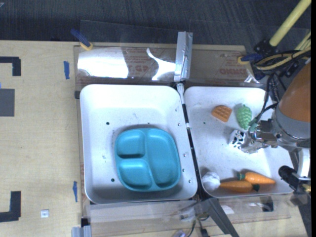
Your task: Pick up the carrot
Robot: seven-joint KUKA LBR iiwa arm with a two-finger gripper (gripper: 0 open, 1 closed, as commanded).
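Camera view, looking down at a slant. Two white bins sit side by side on a pale wooden tabletop [34, 147]. The left bin [94, 102] holds a teal divided plate [147, 158]. The right bin [207, 142] holds the loose items.

The arm [296, 107] reaches in from the right, orange band above the wrist. The gripper [247, 138] hangs over the middle-right of the right bin, just beside a small black-and-white object [238, 138] that is too small to identify. Whether the gripper is released or clenched cannot be told from this angle; nothing is visibly held.

Two carrot-like pieces lie along the near wall of the right bin. The carrot [257, 177] is orange with a green tuft at one end. Touching it on the left is a second orange piece [236, 185], and beside that a white lump [211, 180]. A green bumpy item [243, 115] and an orange waffle-textured item [221, 113] sit toward the far side, well apart from the carrot.

Risks, as judged from here:
- The gripper stands nearer the black-and-white object than the carrot, so a descent here would likely catch the wrong thing.
- The carrot lies close to the bin wall and touches its neighbour, so the gripper may strike the wall or drag both pieces.
- The tapered shape could slip out of a pinch.
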